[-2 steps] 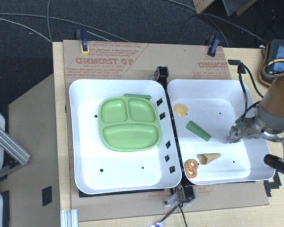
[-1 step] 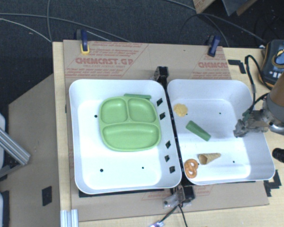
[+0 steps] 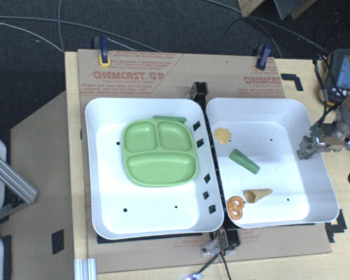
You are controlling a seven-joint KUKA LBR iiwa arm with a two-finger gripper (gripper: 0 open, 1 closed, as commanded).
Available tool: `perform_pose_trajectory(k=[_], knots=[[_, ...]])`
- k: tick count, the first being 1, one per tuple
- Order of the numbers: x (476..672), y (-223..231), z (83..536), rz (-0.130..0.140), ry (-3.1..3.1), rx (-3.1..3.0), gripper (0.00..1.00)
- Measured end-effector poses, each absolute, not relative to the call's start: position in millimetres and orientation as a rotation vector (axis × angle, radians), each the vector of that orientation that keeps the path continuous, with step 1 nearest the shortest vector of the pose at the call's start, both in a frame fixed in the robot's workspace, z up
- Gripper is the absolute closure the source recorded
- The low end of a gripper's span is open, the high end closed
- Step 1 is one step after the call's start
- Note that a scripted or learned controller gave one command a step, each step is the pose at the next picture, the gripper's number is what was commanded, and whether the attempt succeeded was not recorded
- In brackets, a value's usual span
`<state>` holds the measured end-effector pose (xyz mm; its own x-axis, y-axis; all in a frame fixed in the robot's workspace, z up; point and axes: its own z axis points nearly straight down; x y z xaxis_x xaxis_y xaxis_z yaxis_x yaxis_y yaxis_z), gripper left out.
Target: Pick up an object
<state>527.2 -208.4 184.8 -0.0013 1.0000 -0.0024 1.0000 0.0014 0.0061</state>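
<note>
We see the gripper (image 3: pixel 306 147) at the right bin's (image 3: pixel 280 214) right wall; whether it is open or closed we cannot tell. Nothing is in it. In this bin: green stick (image 3: pixel 244 161), cookie (image 3: pixel 223 136), cone (image 3: pixel 258 195), pretzel (image 3: pixel 235 207). Left bin (image 3: pixel 105 156) holds a green tray (image 3: pixel 160 153).
</note>
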Motion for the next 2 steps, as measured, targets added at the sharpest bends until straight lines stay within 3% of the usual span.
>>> perform_pose_trajectory(k=[1, 2], knots=[[530.6, -207, 229, 0.005, 2.219, 2.215, 1.0], [533.3, -152, 239, 0.005, 2.23, 2.215, 1.0]])
